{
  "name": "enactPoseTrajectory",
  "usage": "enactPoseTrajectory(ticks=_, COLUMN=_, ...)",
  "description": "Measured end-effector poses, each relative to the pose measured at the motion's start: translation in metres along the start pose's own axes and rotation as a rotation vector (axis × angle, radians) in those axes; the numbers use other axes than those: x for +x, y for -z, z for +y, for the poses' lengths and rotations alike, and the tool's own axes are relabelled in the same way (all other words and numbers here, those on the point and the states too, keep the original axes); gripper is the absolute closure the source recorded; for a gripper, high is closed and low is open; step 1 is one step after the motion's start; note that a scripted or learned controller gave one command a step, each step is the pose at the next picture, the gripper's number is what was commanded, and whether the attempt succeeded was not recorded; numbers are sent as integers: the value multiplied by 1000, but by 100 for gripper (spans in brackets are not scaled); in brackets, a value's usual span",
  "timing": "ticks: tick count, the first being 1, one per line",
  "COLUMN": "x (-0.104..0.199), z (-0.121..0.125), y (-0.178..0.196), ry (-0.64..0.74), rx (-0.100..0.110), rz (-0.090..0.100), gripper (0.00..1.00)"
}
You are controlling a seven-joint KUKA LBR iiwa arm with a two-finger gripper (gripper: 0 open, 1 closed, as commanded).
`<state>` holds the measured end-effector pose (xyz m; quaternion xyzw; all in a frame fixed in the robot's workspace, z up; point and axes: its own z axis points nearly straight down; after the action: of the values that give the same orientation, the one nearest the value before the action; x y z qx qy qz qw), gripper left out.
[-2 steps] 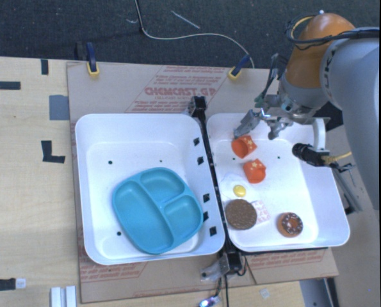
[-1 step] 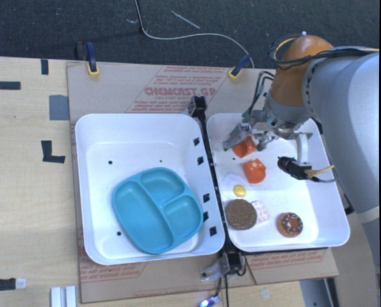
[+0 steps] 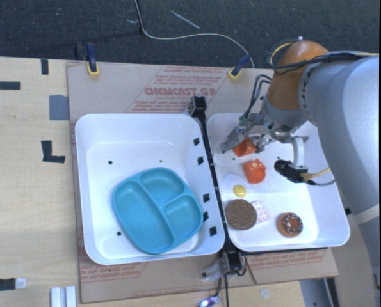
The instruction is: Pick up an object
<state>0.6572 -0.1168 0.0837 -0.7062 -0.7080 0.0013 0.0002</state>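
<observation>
1 orange object (image 3: 244, 148) sits pinched between the tool's (image 3: 243, 144) fingers, right bin (image 3: 324, 200).

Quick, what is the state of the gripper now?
Gripper: over the right bin, at an orange-red object; open or shut cannot be told.

We have one fixed camera above the bench (image 3: 30, 171). It looks down at a slant and sees both white bins, the left bin (image 3: 91, 139) and the right bin (image 3: 324, 216), side by side, from a middle distance. The arm (image 3: 344, 107) comes in from the right of the view.
</observation>
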Motion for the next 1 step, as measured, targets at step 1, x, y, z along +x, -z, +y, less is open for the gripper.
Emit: enactPoseTrajectory(ticks=1, x=0, z=1, y=11, ry=1, rx=-1, rz=-1, gripper=100)
